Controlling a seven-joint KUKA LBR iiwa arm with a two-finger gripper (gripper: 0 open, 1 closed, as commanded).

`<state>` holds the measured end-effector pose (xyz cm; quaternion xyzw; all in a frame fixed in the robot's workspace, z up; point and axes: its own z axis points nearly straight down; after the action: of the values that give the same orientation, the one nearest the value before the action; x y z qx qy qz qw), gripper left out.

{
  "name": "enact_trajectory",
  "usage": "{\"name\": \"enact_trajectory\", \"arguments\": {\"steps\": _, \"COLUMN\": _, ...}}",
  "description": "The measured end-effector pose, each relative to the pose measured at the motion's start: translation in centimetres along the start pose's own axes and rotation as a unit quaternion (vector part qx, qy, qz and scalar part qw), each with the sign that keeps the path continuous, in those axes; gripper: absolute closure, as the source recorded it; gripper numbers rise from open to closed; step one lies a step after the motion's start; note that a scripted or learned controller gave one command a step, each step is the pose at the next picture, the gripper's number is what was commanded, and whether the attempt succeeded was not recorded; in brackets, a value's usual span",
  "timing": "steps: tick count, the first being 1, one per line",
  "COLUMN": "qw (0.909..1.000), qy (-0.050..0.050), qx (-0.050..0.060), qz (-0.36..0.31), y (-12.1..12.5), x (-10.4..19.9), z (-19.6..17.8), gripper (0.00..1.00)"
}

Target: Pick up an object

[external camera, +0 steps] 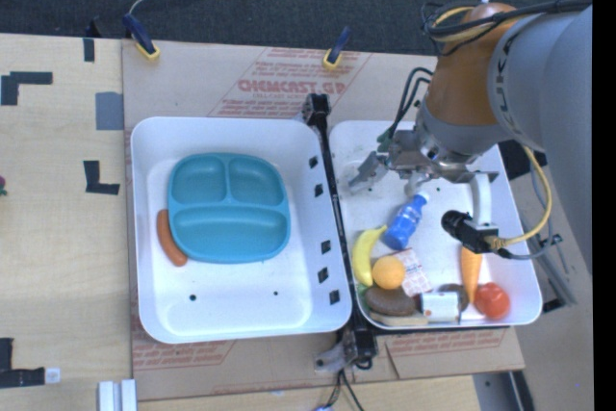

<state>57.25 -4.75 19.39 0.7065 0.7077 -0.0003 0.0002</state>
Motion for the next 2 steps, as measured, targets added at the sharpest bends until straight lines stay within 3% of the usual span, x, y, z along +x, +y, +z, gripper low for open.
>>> {"name": "enact_trajectory", "arguments": {"steps": 1, "qw": 1.0000, "qy": -0.001, "qx": -0.001, "qz": 0.001, "y": 1.5, "x": -5.8, "z": 10.8, "gripper": 0.00}}
{"name": "enact_trajectory", "arguments": {"steps": 2, "qw": 1.0000, "qy": -0.001, "qx": -0.003, "qz": 0.000, "y": -1.3, "x": -5.5, "z": 10.7, "gripper": 0.00}}
